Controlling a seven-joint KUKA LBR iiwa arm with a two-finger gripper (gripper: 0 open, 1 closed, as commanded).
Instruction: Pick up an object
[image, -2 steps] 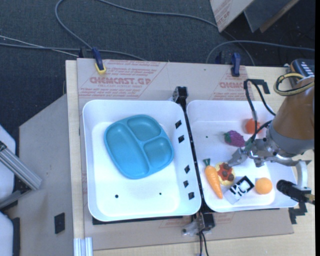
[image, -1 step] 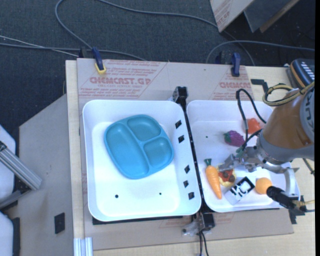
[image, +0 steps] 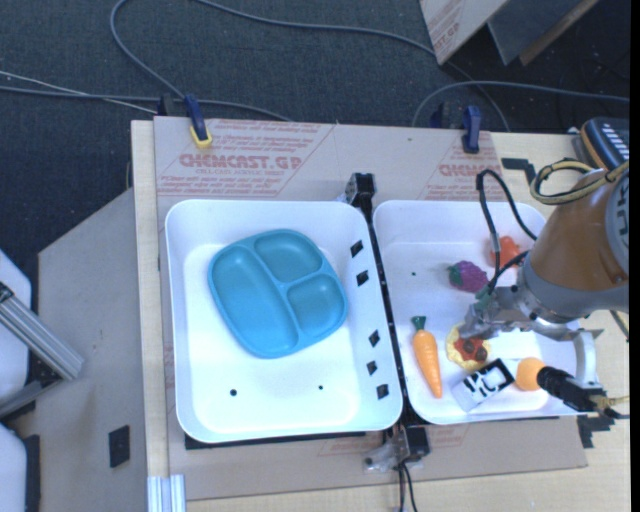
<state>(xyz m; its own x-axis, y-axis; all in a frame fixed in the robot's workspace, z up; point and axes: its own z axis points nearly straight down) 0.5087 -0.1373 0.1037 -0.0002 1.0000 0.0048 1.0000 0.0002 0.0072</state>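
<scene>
- I am at the reach-and-grasp step: my pincer (image: 478, 330) hangs low in the right bin (image: 430, 225), over a small yellow and red toy food piece (image: 466, 348).
- Nothing is lifted; whether my pincer is wide or narrow, I cannot tell.
- Other candidates: a toy carrot (image: 428, 362) just left of that piece, a purple grape bunch (image: 467, 275) farther back, an orange piece (image: 508, 248) by the far wall.
- The next move calls for closing squarely on one piece and rising clear of the carrot.
- The left bin (image: 185, 330) holds a blue divided plate (image: 277, 291).
- The bench board (image: 300, 150) reads "CHEMCAST GP" in red.
</scene>
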